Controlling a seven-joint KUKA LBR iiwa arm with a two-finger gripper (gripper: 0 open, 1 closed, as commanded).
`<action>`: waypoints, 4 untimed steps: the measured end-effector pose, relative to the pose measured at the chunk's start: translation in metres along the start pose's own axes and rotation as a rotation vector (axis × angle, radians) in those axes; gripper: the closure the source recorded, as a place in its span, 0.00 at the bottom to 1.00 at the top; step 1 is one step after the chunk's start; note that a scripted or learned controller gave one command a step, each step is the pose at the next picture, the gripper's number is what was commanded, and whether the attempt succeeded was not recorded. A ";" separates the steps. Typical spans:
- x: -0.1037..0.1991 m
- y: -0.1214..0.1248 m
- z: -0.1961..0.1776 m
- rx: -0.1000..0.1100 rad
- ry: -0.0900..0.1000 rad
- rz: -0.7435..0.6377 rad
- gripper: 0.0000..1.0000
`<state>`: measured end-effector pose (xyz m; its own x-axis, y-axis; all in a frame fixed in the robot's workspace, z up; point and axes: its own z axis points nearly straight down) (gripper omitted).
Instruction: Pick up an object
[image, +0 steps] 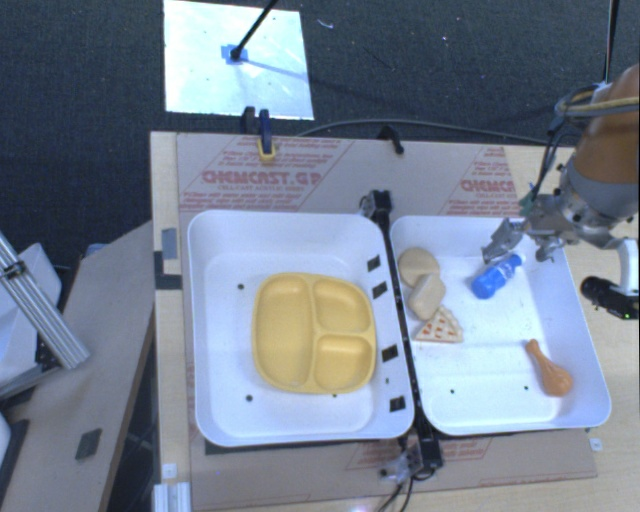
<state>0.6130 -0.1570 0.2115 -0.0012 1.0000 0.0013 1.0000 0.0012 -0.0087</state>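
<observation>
In the right bin (560, 410) lie a blue bottle (495, 277), two tan bread pieces (421, 281), a pizza-slice toy (439, 327) and an orange drumstick toy (549, 368). My gripper (523, 240) hovers at the bin's far right, just above and right of the blue bottle. Its fingers stand apart, one toward the bottle's upper left and one on its right, with nothing held between them. The arm's orange band (607, 130) rises at the right edge.
The left bin (215, 300) holds a yellow divided plate (314, 332). A black clip strip (392, 300) runs between the bins. A blue and yellow clamp (265, 135) sits at the bench's back edge.
</observation>
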 end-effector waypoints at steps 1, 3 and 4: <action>0.000 0.002 -0.006 -0.010 -0.002 -0.002 0.00; -0.013 0.004 0.109 -0.006 -0.001 0.000 0.00; -0.013 0.005 0.127 -0.009 -0.002 -0.001 0.00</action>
<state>0.6168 -0.1696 0.0841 -0.0020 1.0000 -0.0003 1.0000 0.0020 0.0005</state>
